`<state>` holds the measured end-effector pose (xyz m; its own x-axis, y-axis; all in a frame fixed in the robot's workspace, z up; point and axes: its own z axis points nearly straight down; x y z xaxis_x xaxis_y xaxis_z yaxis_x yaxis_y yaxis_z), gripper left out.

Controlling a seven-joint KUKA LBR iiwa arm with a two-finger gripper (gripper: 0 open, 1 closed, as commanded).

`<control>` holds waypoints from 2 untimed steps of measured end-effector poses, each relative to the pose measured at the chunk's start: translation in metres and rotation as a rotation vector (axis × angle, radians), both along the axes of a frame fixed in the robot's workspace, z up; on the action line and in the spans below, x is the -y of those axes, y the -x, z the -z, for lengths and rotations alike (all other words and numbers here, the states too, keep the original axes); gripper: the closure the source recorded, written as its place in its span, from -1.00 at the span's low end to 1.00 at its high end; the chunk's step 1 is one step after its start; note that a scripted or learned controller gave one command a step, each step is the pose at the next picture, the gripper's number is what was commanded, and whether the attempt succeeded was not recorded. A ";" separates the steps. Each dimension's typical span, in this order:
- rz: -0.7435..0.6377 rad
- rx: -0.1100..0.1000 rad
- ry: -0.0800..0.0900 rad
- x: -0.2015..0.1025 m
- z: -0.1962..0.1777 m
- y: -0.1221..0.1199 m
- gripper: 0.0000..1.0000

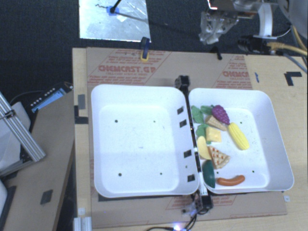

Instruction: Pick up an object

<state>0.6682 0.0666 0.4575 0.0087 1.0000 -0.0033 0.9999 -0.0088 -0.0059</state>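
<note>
The right bin [269, 143] holds several toy foods along its left side: purple grapes [220, 113], a yellow corn cob [238, 135], a cheese wedge [214, 135], a pizza slice [219, 157], a red sausage [231, 180], green leafy pieces [198, 115] and a dark green vegetable [208, 174]. My gripper [212, 32] hangs high above the bench's far edge, well behind the right bin. Nothing hangs below it.
The left bin [139, 138] lies beside the right one, joined by a black divider [186, 129]. A shiny metal sheet [113, 12] and a blue-yellow clamp [144, 49] sit at the back. An aluminium rail [17, 129] stands at the left. Cables [284, 46] run at the back right.
</note>
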 end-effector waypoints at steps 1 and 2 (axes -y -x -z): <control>-0.022 0.004 -0.007 -0.112 0.030 0.001 1.00; -0.010 0.021 -0.006 -0.083 -0.086 0.000 1.00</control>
<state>0.6681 0.1496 0.5435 -0.0008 1.0000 0.0025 0.9999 0.0008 0.0148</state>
